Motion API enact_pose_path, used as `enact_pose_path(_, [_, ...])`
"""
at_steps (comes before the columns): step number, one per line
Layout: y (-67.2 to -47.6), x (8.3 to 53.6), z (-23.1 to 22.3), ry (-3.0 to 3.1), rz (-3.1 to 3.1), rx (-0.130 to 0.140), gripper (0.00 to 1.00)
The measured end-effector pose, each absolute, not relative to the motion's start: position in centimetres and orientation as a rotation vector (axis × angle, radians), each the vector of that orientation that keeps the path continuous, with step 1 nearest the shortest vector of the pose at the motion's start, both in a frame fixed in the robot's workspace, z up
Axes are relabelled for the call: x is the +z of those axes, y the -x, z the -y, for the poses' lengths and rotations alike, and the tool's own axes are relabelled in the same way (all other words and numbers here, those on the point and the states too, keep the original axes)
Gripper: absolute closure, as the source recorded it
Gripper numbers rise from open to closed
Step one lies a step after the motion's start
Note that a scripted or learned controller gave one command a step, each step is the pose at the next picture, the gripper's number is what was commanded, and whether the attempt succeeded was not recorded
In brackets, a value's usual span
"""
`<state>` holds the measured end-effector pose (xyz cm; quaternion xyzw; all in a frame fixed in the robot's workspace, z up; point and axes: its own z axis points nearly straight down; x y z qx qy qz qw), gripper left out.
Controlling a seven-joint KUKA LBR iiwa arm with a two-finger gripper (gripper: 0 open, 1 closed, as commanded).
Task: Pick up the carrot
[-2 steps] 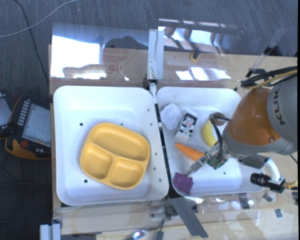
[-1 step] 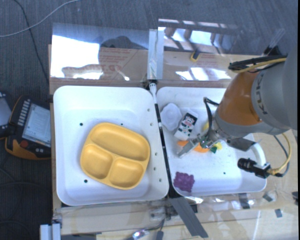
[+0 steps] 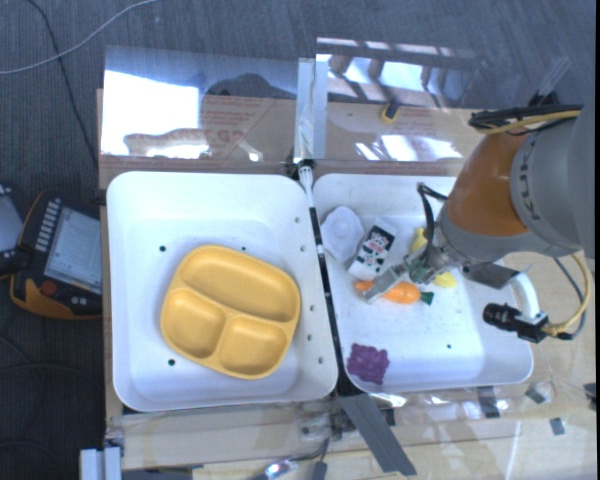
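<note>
— Tool [image 3: 388, 286] placement is seen low in the right bin [image 3: 460, 353], at the carrot [image 3: 398, 293]. Why is it set there?

— Because the carrot is the thing to be picked up. The orange vegetable lies on the bin floor, roughly in the middle, with its green end [image 3: 426, 296] turned to the right, and the grey tip of the tool is laid right over its left part.

— Is the carrot gripped?

— That cannot be told. The tip is seen touching or overlapping the carrot, but whether it is clenched or released is hidden by the slant of the view and the bulk of the arm [image 3: 520, 193]. No grasp can be claimed.

— What else is kept in that bin?

— A white carton with dark print [image 3: 374, 249] is seen just to the far left of the carrot, a pale round lid-like piece [image 3: 342, 230] further left, a yellow piece [image 3: 419, 240] on the far side, and a purple bunch of grapes [image 3: 369, 362] near the front edge. The carton is close enough that it could be nudged when the tool is closed, so that is judged the main risk.

— And the left bin [image 3: 140, 298]?

— A yellow divided plate [image 3: 230, 310] is held in it, well apart from the work. It is judged to play no part in this step.

— How far along is the task taken to be?

— At the grasping stage, by judgement: the carrot is not lifted off the floor of the bin yet.
</note>
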<state>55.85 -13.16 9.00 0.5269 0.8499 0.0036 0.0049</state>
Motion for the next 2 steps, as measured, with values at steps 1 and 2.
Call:
enact_pose_path(1, [-56.0,10.0,13.0,-1.646,-2.662,0.014,1.0])
enact_pose_path(2, [-56.2,20.2,6.2,-1.87,-2.523,-0.003,1.0])
